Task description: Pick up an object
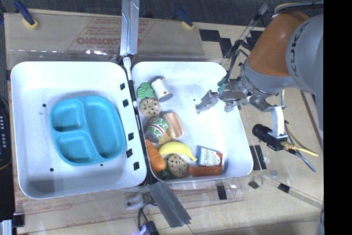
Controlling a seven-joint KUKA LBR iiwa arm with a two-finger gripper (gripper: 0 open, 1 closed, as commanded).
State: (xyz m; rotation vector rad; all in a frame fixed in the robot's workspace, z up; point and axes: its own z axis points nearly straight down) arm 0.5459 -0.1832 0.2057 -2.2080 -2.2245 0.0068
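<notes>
The task stands near its start, to judge by how things lie: nothing is lifted, and every candidate object rests on the floor of the right bin (236, 118).

The tool (204, 104) hangs over that bin's upper right part, reaching in from the right, over bare white floor. Its fingers look spread a little apart with nothing between them — though they are small and partly foreshortened, so that reading is not firm. Above it the arm's orange band (272, 47) sits beyond the bin's right rim.

Taking the right bin as the landmark, the objects crowd its left and bottom sides, well apart from the tool:
- a small white cylinder (161, 88) near the upper left, with a green item (145, 91) just beside it toward the left wall;
- a round brown cookie (148, 108) below those;
- a can with a green label (156, 127) and a pale orange sausage-like piece (175, 124) side by side at mid-left;
- a yellow banana (176, 149), a carrot (155, 158) and a second cookie (176, 163) bunched at the lower left;
- a small carton (209, 157) along the bottom edge.

Left of the right bin, the other bin (22, 118) holds a blue divided tray (88, 128).

What remains is essentially everything — choosing one piece, moving over it, descending, closing and lifting. The white cylinder looks the most reachable, being nearest the tool and less hemmed in.
</notes>
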